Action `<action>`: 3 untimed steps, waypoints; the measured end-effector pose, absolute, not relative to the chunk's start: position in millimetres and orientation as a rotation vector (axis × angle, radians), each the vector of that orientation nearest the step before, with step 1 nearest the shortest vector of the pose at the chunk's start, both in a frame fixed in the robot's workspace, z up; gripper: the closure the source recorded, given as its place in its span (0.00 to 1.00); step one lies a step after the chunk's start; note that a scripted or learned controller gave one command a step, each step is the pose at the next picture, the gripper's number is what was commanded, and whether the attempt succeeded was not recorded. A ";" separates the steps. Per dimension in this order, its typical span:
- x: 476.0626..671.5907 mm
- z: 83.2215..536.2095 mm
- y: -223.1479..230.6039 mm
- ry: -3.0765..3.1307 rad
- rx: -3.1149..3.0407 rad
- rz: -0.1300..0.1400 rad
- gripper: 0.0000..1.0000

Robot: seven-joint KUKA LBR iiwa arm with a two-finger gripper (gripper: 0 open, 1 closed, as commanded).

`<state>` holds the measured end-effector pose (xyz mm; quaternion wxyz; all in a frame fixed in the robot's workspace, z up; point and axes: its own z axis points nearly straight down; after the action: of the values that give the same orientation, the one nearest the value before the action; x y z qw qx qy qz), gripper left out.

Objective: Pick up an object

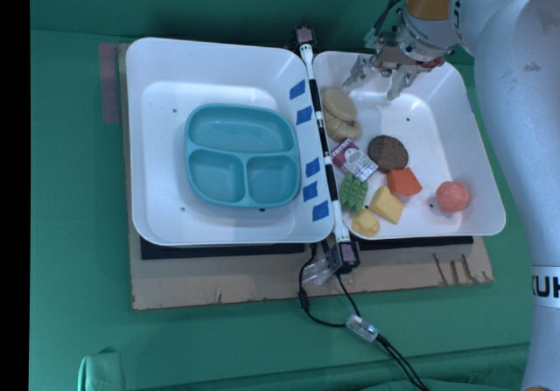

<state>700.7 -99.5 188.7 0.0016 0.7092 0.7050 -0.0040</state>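
My gripper (374, 83) hangs over the far part of the right bin (455, 131), its two fingers spread apart with nothing between them. Just below and left of it lie two tan bread-like pieces (339, 112). Further forward in the same bin sit a dark brown round patty (388, 152), a red-and-white packet (353, 159), an orange-red block (403, 181), a green ridged piece (353, 192), a yellow cheese wedge (386, 204), a small yellow lump (366, 223) and a pinkish-red round fruit (452, 196).
The left bin (157, 74) holds a teal divided plate (241, 156). A black-and-white bar (320, 144) with blue tape tabs runs between the bins. Cables (350, 310) trail off the bench's front edge. The grey arm (516, 118) fills the right side.
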 end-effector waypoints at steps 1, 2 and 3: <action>700.5 187.9 -99.3 2.213 2.226 -0.014 0.00; 700.5 187.5 -99.3 2.215 2.225 -0.014 0.00; 700.4 187.3 -99.1 2.213 2.226 -0.014 0.00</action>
<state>700.4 -99.1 187.3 0.0011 0.7091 0.7051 -0.0046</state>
